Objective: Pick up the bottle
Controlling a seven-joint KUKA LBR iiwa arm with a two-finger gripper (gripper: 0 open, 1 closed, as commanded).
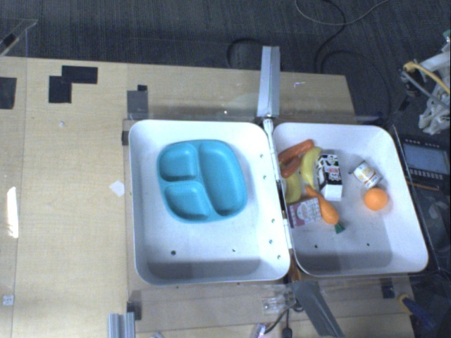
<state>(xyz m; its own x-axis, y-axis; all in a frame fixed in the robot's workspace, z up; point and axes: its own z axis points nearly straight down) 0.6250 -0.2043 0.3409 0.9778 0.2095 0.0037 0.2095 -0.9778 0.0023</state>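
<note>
While the claw (431, 97) sits at the right edge, I can't tell its state. The bottle (329, 177) lies in the right bin (402, 238), just beside the banana (310, 169).

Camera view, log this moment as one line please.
arm: at right edge, away from bins | bottle: not identifiable | right bin: orange, carton, banana | left bin: blue tray

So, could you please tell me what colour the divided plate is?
Light blue plate, seen in the camera view.
</note>
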